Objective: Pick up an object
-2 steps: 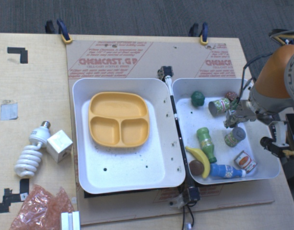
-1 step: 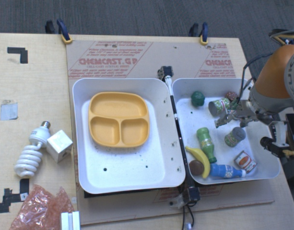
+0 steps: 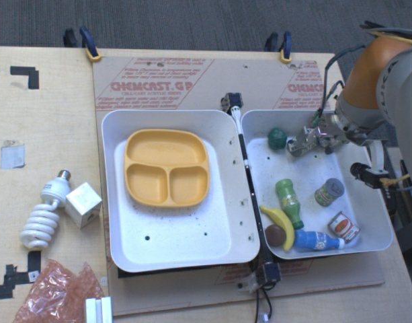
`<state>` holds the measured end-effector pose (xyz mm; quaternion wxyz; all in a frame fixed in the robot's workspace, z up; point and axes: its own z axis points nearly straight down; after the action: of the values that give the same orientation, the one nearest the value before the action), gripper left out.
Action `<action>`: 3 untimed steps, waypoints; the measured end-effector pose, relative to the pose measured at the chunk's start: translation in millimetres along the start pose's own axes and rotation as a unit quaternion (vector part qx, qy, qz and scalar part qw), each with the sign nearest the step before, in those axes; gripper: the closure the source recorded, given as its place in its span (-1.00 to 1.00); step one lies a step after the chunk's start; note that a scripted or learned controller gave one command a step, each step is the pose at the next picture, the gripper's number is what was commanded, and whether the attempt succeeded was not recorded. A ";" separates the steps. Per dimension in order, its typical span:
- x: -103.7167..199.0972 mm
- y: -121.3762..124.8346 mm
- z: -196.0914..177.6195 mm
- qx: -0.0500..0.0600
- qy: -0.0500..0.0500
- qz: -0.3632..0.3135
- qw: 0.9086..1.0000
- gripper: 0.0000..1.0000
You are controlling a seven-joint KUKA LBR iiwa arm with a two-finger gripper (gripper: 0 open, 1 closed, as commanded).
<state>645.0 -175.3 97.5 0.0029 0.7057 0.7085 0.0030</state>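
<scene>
The right bin (image 3: 367, 244) holds a dark green ball (image 3: 277, 138) at its far left, a green bottle (image 3: 288, 202), a yellow banana (image 3: 279, 223), a brown round fruit (image 3: 275, 235), a blue bottle (image 3: 317, 241), a grey-green can (image 3: 328, 192) and a red can (image 3: 343, 227). My gripper (image 3: 301, 145) hangs over the far part of this bin, just right of the green ball. Nothing shows between its fingers.
The left bin (image 3: 125, 247) holds a yellow divided plate (image 3: 167, 167). On the bench to the left lie a spiral light bulb (image 3: 43, 215), a white cube (image 3: 83, 204) and a reddish mesh bag (image 3: 54, 293). Clamps (image 3: 89, 44) hold the board's far edge.
</scene>
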 end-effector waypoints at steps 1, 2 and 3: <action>44.0 13.3 5.6 0.006 0.000 0.001 1.000 -1.00; 38.1 13.3 5.4 0.006 0.000 0.002 1.000 -1.00; 37.6 13.6 -4.5 0.005 -0.001 0.000 1.000 1.00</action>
<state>658.4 -137.6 102.1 0.0001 0.7059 0.7083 -0.0016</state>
